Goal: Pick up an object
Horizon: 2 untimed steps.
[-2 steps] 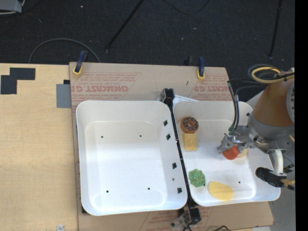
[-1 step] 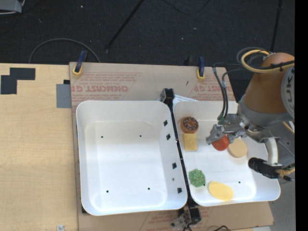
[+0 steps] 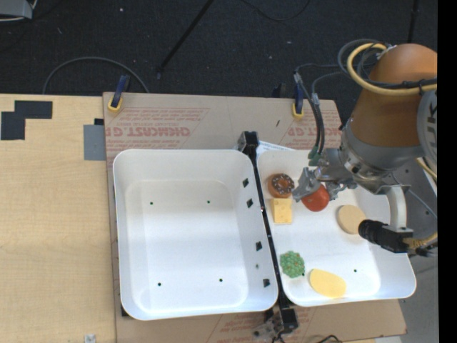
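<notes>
My gripper (image 3: 315, 186) hangs over the upper middle of the right bin (image 3: 371, 288), directly above a red tomato-like ball (image 3: 316, 200) that shows just below it. Left of it lie a brown chocolate donut (image 3: 280, 184) and a yellow cheese block (image 3: 283, 211). A tan oval piece (image 3: 349, 219) rests to the right. Near the bin's front sit a green broccoli floret (image 3: 292, 264) and a yellow lemon-shaped piece (image 3: 327, 283). The arm's body hides the bin's far right corner.
The left bin (image 3: 143, 177) stands beside the right one, with a black divider strip (image 3: 258, 213) between them. Both rest on a cardboard sheet (image 3: 178, 120) held by two yellow clamps. A black cylinder (image 3: 382, 234) on the arm juts over the right bin's edge.
</notes>
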Tool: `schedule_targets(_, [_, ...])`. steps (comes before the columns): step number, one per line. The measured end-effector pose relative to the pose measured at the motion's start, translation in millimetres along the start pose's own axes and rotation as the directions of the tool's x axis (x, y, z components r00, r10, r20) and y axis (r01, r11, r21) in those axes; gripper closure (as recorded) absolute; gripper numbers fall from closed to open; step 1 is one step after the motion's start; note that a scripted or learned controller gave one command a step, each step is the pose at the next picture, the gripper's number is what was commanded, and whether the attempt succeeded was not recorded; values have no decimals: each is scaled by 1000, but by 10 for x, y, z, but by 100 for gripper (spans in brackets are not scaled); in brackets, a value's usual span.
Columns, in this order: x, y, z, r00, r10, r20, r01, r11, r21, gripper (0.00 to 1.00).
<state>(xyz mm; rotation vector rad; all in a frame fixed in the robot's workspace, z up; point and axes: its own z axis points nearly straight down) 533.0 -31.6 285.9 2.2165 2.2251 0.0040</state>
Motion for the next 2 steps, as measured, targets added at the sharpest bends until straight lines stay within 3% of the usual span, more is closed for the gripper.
schedule_targets(1, [435,-86,195,1000,1,1,-1,1000,6,100])
schedule_targets(2, [933,130,1032,1000,1,2,-1,1000,11,100])
